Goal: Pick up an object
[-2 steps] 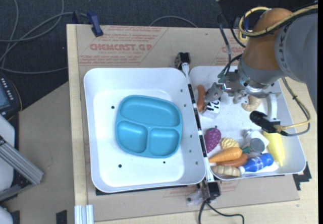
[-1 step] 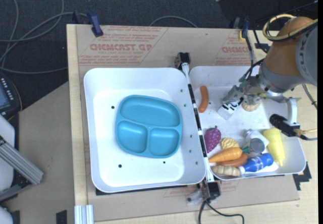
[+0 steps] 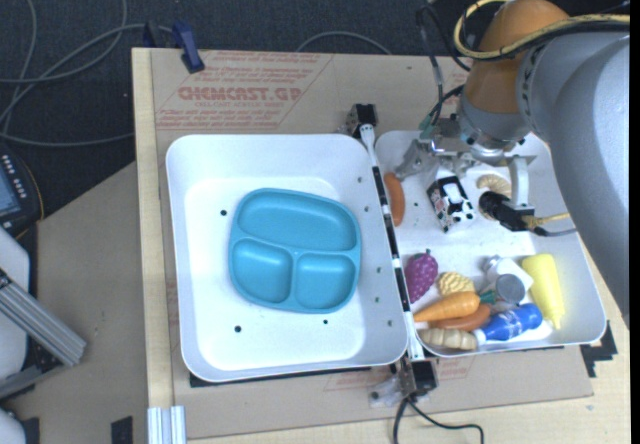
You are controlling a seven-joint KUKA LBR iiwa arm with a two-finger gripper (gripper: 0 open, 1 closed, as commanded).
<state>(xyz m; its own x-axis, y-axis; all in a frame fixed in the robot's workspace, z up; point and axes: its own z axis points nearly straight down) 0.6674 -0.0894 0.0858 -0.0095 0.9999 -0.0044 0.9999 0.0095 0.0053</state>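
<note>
Gripper (image 3: 452,200) down in upper part of right bin (image 3: 575,317), right side of frame. Fingers spread, nothing clamped between them. Small black-and-white toy (image 3: 458,211) right under fingertips. Rest of pile sits lower right: carrot (image 3: 447,307), purple grapes (image 3: 421,273), yellow piece (image 3: 545,287). Blue divided plate (image 3: 294,249) sits alone in left bin (image 3: 195,172).

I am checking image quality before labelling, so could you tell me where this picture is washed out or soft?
Camera view: the left bin glares near-white around the blue tray, which casts a soft shadow; the arm at right is overexposed and blurry; the claw area and the toy food look slightly soft.
</note>
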